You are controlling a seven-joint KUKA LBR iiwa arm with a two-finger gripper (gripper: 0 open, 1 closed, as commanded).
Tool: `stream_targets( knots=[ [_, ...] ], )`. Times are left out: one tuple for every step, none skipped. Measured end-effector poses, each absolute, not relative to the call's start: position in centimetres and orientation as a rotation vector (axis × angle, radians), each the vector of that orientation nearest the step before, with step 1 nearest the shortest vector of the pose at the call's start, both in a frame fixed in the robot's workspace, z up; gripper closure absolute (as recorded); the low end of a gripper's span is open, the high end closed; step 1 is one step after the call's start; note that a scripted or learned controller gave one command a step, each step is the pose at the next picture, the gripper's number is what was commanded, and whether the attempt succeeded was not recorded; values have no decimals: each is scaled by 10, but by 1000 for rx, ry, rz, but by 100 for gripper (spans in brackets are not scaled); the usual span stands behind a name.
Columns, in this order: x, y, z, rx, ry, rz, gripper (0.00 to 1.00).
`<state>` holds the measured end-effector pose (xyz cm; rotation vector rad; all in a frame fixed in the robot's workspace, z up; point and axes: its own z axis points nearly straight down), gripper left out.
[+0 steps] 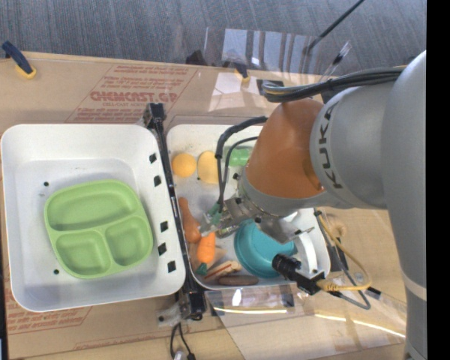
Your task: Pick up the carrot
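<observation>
Brown cardboard sheeting (97, 88), printed in red lettering, covers the bench beneath two shallow white bins.

Left bin (19, 156): holds one light-green divided tray (97, 227), three compartments, lying flat near the bin's middle.

Right bin (187, 135): crowded, and largely overhung by the arm (360, 148), whose grey body and orange band cover most of its middle and right side. Contents:
- carrot (206, 247), orange, small, with green at its upper end, lying near the bin's front-left corner.
- long orange-red piece (187, 217), running along the left wall, just beside the carrot's upper left.
- two yellow rounded items (196, 165) side by side near the back, one deeper yellow, one paler.
- green item (241, 156), partly hidden behind the orange band.
- teal bowl (256, 250), just right of the carrot, partly under the wrist.
- brown and tan flat pieces (229, 274) along the front wall, just below the carrot.

Gripper (223, 220): seen low in the right bin, just above and right of the carrot, between it and the bowl. The wrist hides much of it; how wide it stands cannot be told, nor whether it touches the carrot. Nothing is visibly held.

Loose cables (345, 276) trail over the bench to the right of the bins.
</observation>
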<state>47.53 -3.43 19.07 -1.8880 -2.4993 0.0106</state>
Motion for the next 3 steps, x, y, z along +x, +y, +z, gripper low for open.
stream_targets(
  knots=[
    [476,-102,91,-1977,-2437,7,0],
    [476,-99,100,-1959,-2443,9,100],
    [475,-99,91,-2092,-2327,8,100]
  ],
)
